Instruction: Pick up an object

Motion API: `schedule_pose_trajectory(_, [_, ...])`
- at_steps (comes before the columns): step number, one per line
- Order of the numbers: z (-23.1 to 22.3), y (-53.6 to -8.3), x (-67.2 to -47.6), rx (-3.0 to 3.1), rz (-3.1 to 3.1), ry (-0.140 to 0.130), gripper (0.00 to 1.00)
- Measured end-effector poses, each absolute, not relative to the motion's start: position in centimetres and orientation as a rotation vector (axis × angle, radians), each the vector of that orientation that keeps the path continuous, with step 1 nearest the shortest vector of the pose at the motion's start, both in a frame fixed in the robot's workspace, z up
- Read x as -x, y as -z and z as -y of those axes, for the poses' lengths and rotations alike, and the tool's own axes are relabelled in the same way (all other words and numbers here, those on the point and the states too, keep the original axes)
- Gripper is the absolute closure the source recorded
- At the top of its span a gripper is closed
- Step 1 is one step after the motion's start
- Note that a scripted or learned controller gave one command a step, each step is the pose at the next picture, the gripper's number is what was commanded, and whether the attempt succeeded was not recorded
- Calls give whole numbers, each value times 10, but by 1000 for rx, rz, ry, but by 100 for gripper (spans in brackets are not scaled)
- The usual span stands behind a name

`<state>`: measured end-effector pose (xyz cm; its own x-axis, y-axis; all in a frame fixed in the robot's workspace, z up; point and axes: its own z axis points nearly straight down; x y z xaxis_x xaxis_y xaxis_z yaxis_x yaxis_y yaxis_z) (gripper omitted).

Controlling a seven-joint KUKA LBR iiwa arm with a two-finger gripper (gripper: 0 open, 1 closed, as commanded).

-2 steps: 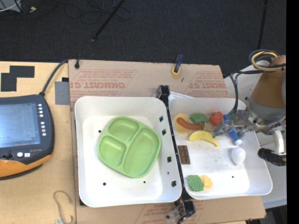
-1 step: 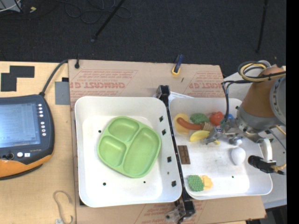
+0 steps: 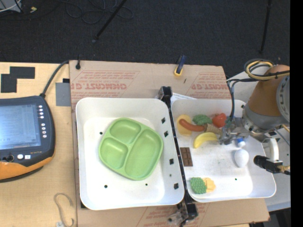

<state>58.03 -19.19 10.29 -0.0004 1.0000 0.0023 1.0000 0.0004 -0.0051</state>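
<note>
The right bin [image 3: 255, 188] holds several toy foods. A hot dog [image 3: 188, 125] lies at the back left, with a green leafy piece [image 3: 202, 119] and a red tomato [image 3: 219, 120] beside it. A yellow banana [image 3: 205, 139] lies in the middle, and a white egg [image 3: 241, 157] lies to its right. My gripper [image 3: 229, 136] is low in this bin, right at the banana's right end, just below the tomato. What it touches is too small to make out.
A green divided plate [image 3: 131, 148] lies in the left bin [image 3: 90, 183]. A brown block [image 3: 186, 157] sits by the divider, and a green and yellow piece [image 3: 201, 185] lies at the right bin's front. A tablet [image 3: 23, 131] rests on the bench at the far left.
</note>
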Motion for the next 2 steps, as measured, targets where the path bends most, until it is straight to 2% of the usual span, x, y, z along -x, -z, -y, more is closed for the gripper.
schedule_pose_trajectory(2, [210,-218,-575,2227,2219,1,100])
